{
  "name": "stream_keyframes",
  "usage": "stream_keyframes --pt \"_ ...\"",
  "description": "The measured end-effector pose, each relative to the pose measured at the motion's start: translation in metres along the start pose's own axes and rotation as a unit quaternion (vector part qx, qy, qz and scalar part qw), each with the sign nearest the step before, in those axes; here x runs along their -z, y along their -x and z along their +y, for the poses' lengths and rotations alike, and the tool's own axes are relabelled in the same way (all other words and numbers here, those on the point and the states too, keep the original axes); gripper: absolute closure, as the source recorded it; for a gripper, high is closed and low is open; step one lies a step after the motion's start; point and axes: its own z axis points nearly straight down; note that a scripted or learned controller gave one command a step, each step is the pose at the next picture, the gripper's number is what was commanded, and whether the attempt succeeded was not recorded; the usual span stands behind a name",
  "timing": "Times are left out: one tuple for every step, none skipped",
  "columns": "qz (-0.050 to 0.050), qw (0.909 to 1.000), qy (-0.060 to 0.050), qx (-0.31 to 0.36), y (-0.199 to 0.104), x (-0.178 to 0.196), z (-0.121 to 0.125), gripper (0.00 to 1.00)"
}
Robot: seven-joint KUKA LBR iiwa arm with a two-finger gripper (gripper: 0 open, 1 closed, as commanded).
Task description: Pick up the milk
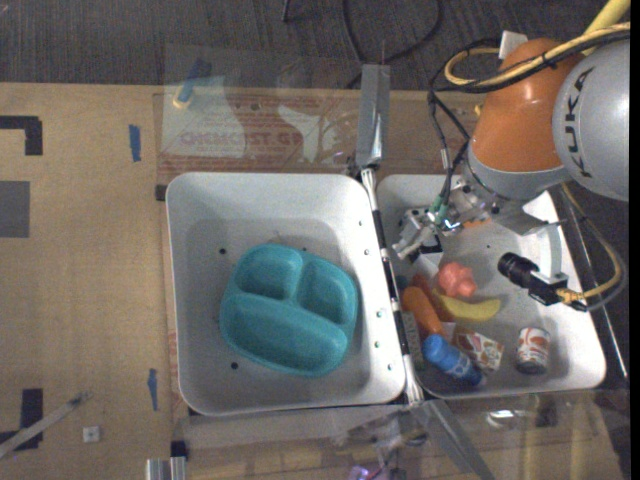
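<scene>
Camera view: jaws (418,236) over right bin (585,368) (aperture unclear)

Teal tray (290,310) in left bin (200,208); banana (472,309), perhaps a can (533,349) (right bin (590,363)).

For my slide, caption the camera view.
Gripper hovers above the right bin, milk untouched below.

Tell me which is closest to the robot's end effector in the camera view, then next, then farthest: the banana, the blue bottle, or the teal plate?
Measured from the end effector:
1. Banana, just below it in the right bin.
2. Blue bottle, lower, near the right bin's bottom edge.
3. Teal plate, off to the left in the other bin.
</scene>
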Motion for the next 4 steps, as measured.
stream_keyframes --pt "-0.003 0.9995 0.005 0.033 0.061 -0.096 -0.024 0.00" --pt "-0.003 0.9996 0.006 0.029 0.063 -0.085 -0.025 1.00" --pt "0.002 0.9814 -0.008 -0.192 0.009 -0.004 0.034 1.00" --pt "0.000 0.9815 0.000 -0.191 0.010 0.000 0.037 0.00"
